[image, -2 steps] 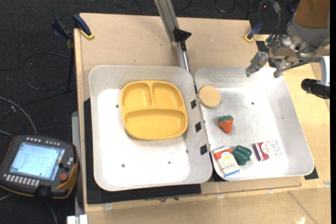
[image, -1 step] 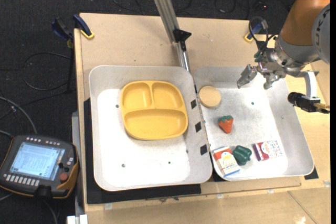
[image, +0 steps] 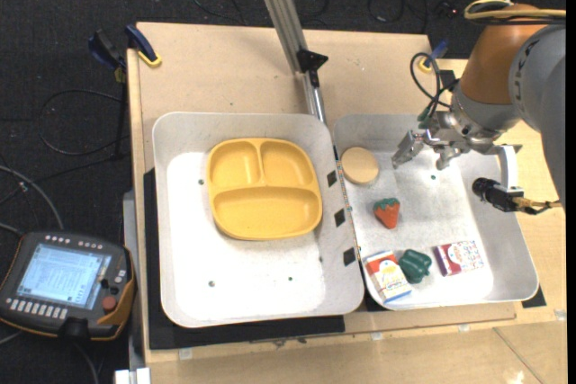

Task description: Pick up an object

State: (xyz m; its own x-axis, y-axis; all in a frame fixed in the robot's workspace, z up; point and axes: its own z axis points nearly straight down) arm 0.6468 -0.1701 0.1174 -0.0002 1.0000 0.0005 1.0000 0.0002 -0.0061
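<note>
In the upper right of the frame the hand (image: 423, 154) hangs with its fingers apart over the right white bin (image: 504, 283), above the small red strawberry toy (image: 388, 212) at centre right.

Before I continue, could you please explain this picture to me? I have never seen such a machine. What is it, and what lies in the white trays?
The camera is fixed above the bench and looks down at a slant. From the right reaches a grey robot arm with an orange band; its two-finger gripper hangs over the right bin, open and holding nothing. That bin contains a round tan disc, a toy strawberry, a small carton, a green object and a red and white packet. The left bin holds a yellow divided plate.
</note>
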